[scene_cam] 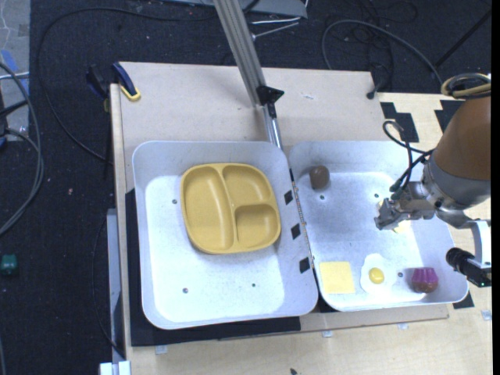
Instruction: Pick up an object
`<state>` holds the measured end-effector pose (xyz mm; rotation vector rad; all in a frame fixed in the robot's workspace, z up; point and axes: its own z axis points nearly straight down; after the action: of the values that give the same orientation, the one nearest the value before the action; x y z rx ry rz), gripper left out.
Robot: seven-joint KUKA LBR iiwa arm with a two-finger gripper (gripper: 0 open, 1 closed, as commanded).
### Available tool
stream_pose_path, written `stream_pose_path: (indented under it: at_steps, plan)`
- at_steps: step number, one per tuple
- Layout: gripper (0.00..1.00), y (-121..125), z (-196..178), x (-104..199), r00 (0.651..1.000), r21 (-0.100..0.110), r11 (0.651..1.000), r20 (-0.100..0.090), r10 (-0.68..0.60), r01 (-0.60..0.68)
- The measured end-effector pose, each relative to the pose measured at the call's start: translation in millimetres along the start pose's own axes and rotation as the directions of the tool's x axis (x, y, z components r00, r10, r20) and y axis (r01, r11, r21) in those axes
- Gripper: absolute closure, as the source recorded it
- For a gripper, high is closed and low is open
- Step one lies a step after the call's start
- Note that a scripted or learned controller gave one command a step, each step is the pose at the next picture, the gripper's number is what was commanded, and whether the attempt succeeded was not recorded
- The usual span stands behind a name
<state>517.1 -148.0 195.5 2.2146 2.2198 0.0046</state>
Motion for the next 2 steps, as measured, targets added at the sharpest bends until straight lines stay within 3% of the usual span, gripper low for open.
stream_pose_path:
  at_steps: [2]
  plan:
    - [1.0, 0.0, -101.9, 6.9, 1.0, 0.0, 1.0, 0.0, -0.001, 0.001]
